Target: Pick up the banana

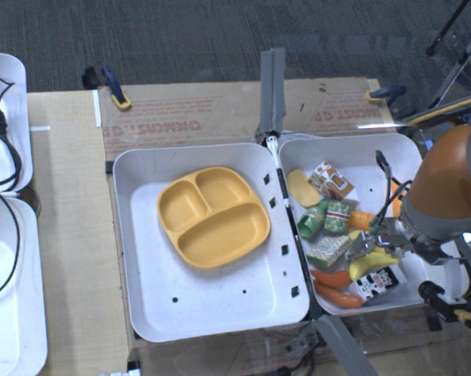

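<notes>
Yellow and slightly curved, the banana [372,263] is seen low in the right bin [406,151], its long axis running roughly left to right, with a black-and-white patterned card [380,281] just below it and two orange carrots [336,289] to its lower left. The gripper [378,238] is placed directly over the fruit's upper edge, reached in from the right on the grey arm with its orange band [453,177] (whether the tool is released or clenched cannot be told). A yellow divided plate [213,217] is seen in the left bin [144,254].
</notes>
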Controlling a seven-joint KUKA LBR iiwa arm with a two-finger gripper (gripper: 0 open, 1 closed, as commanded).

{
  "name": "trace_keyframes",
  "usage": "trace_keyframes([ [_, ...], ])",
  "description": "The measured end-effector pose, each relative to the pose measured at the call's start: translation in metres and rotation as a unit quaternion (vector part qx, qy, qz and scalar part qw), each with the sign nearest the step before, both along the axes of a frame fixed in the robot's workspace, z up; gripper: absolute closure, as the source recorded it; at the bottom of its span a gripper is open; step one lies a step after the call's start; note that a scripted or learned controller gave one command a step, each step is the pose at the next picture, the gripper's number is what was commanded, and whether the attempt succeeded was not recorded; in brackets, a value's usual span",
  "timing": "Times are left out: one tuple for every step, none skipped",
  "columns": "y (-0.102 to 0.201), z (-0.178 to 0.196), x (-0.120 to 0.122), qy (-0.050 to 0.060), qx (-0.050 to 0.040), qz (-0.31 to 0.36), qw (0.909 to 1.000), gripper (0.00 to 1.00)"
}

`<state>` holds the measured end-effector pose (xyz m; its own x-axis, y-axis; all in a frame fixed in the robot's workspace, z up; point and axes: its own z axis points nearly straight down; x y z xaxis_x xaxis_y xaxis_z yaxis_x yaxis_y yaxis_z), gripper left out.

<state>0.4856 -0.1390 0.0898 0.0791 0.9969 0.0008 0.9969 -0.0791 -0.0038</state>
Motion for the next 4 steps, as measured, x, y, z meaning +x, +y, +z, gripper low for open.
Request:
trace_keyframes([
  [-0.001,0.007,0.0,0.002,0.0001,-0.003,1.0,1.0],
  [-0.002,0.013,-0.001,0.003,0.0005,-0.005,1.0,1.0],
  [-0.002,0.02,-0.001,0.005,0.0007,-0.007,1.0,1.0],
  [-0.003,0.027,-0.001,0.006,0.001,-0.008,0.9999,1.0],
])
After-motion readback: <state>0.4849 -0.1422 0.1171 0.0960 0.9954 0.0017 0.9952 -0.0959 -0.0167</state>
